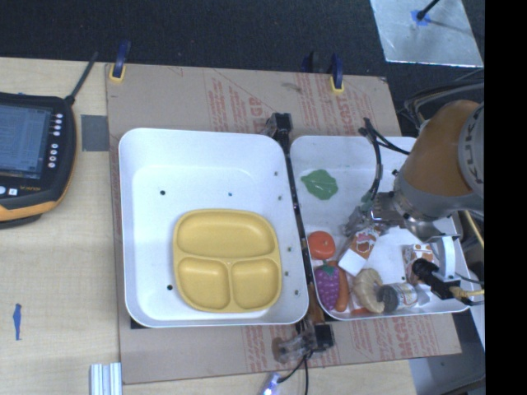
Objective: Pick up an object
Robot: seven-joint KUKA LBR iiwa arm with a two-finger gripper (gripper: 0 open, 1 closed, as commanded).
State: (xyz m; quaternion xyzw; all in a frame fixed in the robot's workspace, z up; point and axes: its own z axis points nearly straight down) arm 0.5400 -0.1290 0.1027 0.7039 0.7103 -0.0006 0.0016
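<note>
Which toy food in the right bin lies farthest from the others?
The green leafy piece, alone near the bin's far end; the orange tomato, purple grapes and the rest cluster nearer the camera.

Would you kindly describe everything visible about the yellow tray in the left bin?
The yellow tray looks like matte plastic, a rounded rectangle with three hollows: one wide compartment along the far side and two smaller ones nearer the camera. It lies flat and right side up on the floor of the left bin, toward its near right part, and holds nothing.
</note>
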